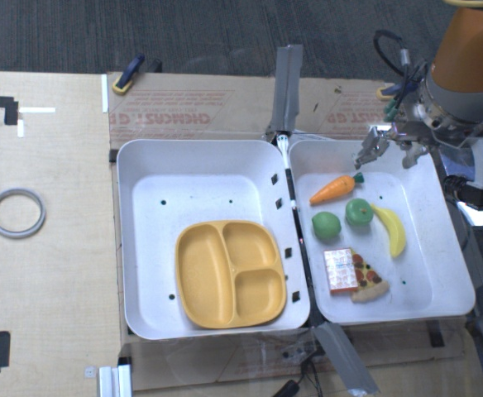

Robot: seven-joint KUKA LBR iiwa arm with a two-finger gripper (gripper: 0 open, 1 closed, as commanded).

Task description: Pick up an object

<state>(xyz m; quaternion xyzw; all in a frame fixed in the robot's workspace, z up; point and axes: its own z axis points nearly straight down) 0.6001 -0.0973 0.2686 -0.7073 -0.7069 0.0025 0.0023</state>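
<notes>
The gripper (388, 145) hangs over the far edge of the right bin (440, 246), its two fingers spread apart with nothing between them. Just below it, near the bin's far left corner, lies a carrot (333, 190). A lime (327, 225), a green apple (359, 212) and a banana (393, 230) sit mid-bin; a small box (339, 270) and a pizza slice (367, 281) lie by the near edge. A yellow divided plate (229, 273) rests in the left bin (142, 222).

Jaws (388, 145) spread above carrot (333, 190), holding nothing.
</notes>
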